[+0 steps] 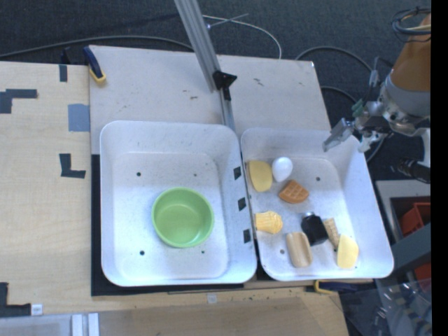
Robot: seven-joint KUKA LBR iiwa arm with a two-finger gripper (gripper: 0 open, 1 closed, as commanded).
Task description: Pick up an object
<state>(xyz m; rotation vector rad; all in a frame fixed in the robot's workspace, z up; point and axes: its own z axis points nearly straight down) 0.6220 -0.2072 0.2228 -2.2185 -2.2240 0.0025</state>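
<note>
Camera view: gripper [348,133] hangs over right bin's [364,187] upper right rim, fingers spread, nothing between them. Right bin holds white egg [282,167], yellow pieces, orange wedge [294,192], black object [313,227]. Green bowl [183,218] sits in left bin [126,159].

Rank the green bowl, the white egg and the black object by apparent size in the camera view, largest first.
1. green bowl, by far
2. black object
3. white egg
The last two look close, so that order is unsure.
</note>
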